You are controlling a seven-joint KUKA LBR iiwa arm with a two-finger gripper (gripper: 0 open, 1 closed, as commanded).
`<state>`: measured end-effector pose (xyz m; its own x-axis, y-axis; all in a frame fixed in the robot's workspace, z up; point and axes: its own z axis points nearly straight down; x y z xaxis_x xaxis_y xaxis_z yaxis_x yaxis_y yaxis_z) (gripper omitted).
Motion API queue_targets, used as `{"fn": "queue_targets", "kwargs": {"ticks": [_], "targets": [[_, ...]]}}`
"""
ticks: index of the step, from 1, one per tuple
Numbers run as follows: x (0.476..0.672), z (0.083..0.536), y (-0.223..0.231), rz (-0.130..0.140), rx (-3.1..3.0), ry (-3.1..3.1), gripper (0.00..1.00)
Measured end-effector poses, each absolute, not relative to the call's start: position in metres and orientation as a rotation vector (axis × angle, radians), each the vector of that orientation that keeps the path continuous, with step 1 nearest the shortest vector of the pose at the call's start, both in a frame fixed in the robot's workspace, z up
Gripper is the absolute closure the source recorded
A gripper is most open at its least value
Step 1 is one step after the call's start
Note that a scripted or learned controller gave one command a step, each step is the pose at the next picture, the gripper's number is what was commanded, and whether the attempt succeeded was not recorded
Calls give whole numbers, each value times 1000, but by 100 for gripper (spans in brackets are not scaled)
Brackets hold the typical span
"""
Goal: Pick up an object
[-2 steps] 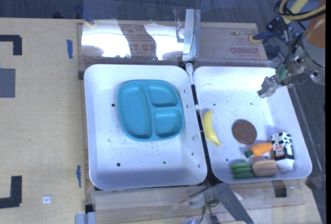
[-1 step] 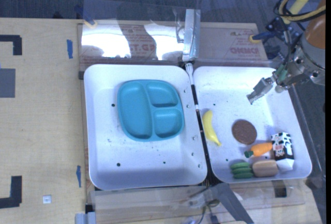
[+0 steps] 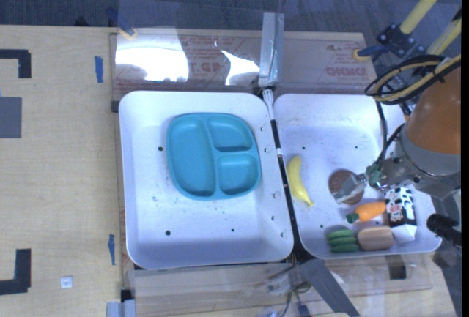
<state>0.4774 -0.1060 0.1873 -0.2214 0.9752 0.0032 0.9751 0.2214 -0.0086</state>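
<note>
Down at the front edge of the right white bin point(image 3: 322, 125) sit a green ridged toy vegetable point(image 3: 340, 239) and a tan bread-shaped toy point(image 3: 376, 238), touching each other. Just behind them is a small orange carrot toy point(image 3: 368, 211), and beside it a black-and-white cow-spotted carton point(image 3: 400, 206). A round brown and silver piece point(image 3: 345, 186) lies a bit further back. The gripper point(image 3: 379, 175) on the grey arm hangs just beside that round piece, near the right wall, and I cannot tell how its fingers stand. A yellow toy banana point(image 3: 297, 179) lies alone by the left wall of this bin, with lots of bare white floor behind it. The left white bin point(image 3: 139, 162) holds a blue plastic tray with three parts point(image 3: 213, 154) in its middle, with open floor all around
</note>
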Motion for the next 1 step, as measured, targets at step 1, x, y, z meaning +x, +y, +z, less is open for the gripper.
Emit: {"fn": "queue_targets", "kwargs": {"ticks": [1], "targets": [[480,209,-142,0,-1673,-2663,0]]}}
